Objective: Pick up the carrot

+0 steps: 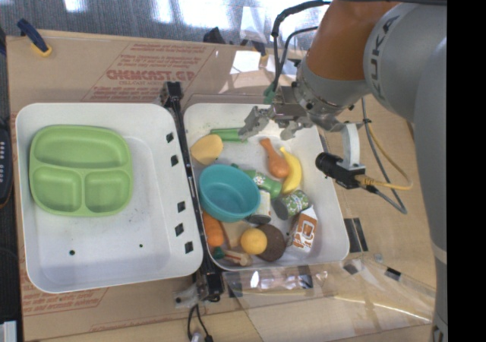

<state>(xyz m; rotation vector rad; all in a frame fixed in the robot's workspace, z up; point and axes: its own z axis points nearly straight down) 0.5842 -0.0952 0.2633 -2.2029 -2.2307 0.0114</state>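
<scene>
Nearest the front edge, the right bin [334,245] is packed with toy food: an orange [254,241], a small carton [304,231], and the carrot [213,231] lying at the bin's left wall just below the teal bowl [227,191], well apart from the pincer. A bit further back there's a banana [291,171] with an orange drumstick-looking piece [273,157] touching it, and a yellow lump [206,149] near the divider. The left bin [45,272] has a green divided plate [80,169] sitting in it.

The arm comes in from the right, grey body with the orange band up top, wrist bent down over the far end of the right bin. The gripper [272,123] hangs just above the drumstick piece and banana, fingers spread apart with nothing between them as far as I can see.

Writing-wise: "KUKA" runs along the arm but it's partly cut off, and the cardboard [144,71] behind the bins has red "CHEMCAST" print; the smaller lines are too blurry to read.
</scene>
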